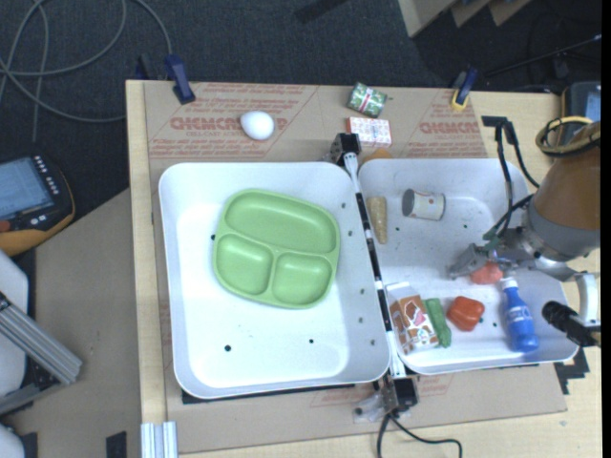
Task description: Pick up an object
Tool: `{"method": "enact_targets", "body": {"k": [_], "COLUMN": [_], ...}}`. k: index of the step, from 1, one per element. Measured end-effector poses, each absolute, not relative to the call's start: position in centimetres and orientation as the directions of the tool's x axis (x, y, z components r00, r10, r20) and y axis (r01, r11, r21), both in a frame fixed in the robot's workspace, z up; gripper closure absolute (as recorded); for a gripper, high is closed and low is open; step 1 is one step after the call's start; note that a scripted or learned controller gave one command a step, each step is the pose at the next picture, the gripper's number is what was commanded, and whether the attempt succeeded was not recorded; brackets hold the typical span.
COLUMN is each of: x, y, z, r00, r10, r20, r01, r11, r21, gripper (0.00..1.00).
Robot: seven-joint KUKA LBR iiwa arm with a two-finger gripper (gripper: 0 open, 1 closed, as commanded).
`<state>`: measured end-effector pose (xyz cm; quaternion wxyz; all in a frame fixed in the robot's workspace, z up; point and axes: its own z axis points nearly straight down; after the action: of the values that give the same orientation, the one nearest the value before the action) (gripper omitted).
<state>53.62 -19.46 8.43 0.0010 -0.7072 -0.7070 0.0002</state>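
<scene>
arm [563, 198] lowered, gripper [474, 260] low

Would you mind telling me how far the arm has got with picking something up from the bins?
Done: the gripper is low in the right bin, beside a small red object. In hand: the approach; whether anything is gripped cannot be told. Left: grasping and lifting. The blue bottle, red pepper and green tray lie untouched.

I see a small orange-red rounded object [488, 275] lying in the right white bin [449, 179], just beside a blue plastic bottle [518, 317] on its side — a red tomato-like piece [465, 313] sits near both.
</scene>
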Motion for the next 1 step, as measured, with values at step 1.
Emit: {"method": "enact_targets", "body": {"k": [1], "x": [53.75], "y": [-19.46], "z": [9.52], "r00": [0.001], "r10": [1.0], "r20": [0.0], "r01": [1.0], "r11": [-0.001], "r21": [0.003], "gripper": [1.0]}}
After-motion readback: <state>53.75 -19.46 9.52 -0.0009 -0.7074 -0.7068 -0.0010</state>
